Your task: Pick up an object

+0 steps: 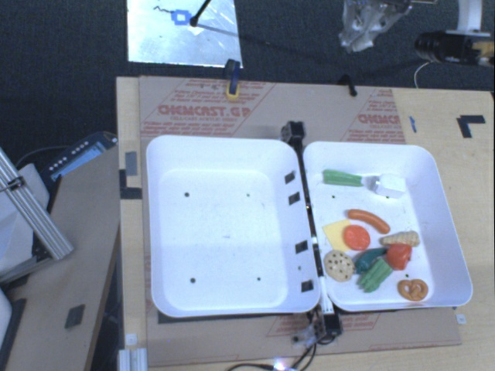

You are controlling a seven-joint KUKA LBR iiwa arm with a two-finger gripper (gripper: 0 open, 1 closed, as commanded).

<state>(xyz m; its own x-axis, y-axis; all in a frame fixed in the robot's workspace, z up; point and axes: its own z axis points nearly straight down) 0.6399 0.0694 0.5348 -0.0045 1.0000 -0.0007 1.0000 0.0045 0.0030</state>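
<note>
The right bin holds several toy foods. A green-handled piece with a white end lies near its far side. Below it lie a sausage, a yellow cheese slice, a red tomato slice, a cookie, a green vegetable, a red piece, a tan cone-like piece and a pretzel. My gripper hangs high above the bench's far edge, well away from the bins, with nothing seen between its fingers.
The left bin sits beside the right one, joined by a black hinge strip. A yellow and blue clamp stands at the bench's far edge. A shiny plate lies on the floor beyond.
</note>
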